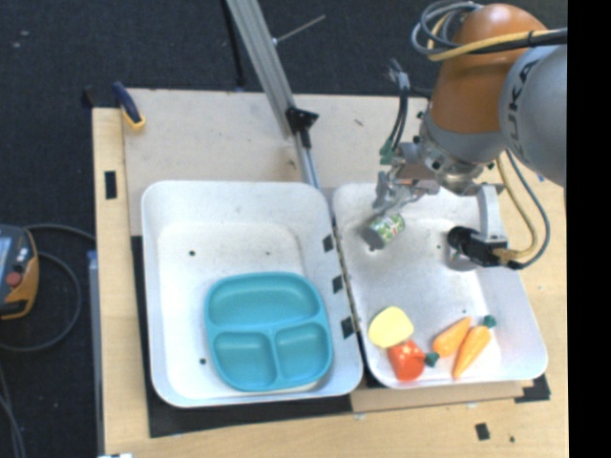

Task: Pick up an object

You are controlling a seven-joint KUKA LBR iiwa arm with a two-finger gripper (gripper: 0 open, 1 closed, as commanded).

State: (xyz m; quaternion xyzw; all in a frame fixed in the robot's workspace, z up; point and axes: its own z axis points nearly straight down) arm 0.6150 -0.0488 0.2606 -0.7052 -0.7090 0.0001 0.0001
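Gripper [393, 197] clenched on green can [386, 228] over far right bin [516, 299]; yellow lemon [390, 327], tomato [407, 360], carrots [462, 343] near; blue tray [268, 330] in left bin [181, 227].

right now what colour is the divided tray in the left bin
Light blue, a turquoise shade. The tray shows plainly in the camera view.

Robotics lab, wooden bench [220, 132], white bins [162, 218], toy carrots [463, 343]
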